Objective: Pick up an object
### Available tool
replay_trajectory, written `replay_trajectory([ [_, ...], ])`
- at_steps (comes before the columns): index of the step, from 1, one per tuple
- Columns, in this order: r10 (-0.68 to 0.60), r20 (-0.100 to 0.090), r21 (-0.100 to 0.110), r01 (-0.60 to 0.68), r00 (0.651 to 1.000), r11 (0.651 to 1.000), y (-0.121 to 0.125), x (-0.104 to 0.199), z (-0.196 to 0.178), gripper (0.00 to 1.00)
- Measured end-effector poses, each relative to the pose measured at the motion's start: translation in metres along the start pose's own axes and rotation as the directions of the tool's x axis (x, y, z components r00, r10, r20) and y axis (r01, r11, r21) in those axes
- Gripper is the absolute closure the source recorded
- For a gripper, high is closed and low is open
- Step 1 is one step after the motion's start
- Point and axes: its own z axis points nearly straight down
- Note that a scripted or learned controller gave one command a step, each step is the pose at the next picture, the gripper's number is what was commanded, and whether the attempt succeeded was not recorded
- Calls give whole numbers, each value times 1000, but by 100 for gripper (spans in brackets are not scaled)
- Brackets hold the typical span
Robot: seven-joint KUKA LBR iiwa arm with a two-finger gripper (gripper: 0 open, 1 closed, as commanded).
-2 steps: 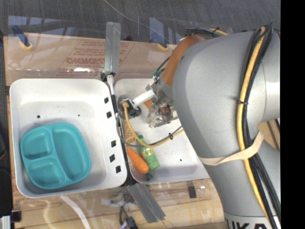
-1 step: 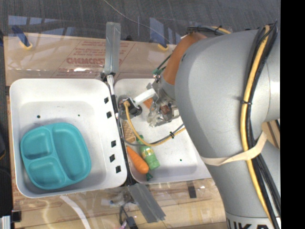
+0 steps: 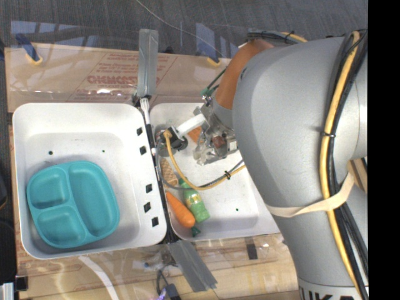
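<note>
My gripper (image 3: 211,144) hangs low over the upper middle of the right bin (image 3: 250,212), under the big grey arm. An orange carrot (image 3: 180,210) lies near the bin's lower left corner. A green bottle (image 3: 194,205) lies right beside it, touching its right side. A small orange piece (image 3: 195,134) shows just left of the gripper, partly hidden by it. The gripper sits well above and to the right of the carrot and bottle.
A teal divided plate (image 3: 72,200) lies in the lower left of the left bin (image 3: 75,120). A yellow cable (image 3: 187,181) loops across the right bin under the gripper. The arm covers the right bin's right side. A grey divider strip (image 3: 147,61) runs between the bins.
</note>
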Motion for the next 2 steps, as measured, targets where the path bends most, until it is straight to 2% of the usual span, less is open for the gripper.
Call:
replay_trajectory([
  [1, 60, -22, -19, -61, 998, 998, 19, 35, 36, 100],
  [2, 53, -27, -21, -54, 998, 998, 18, 37, 24, 100],
])
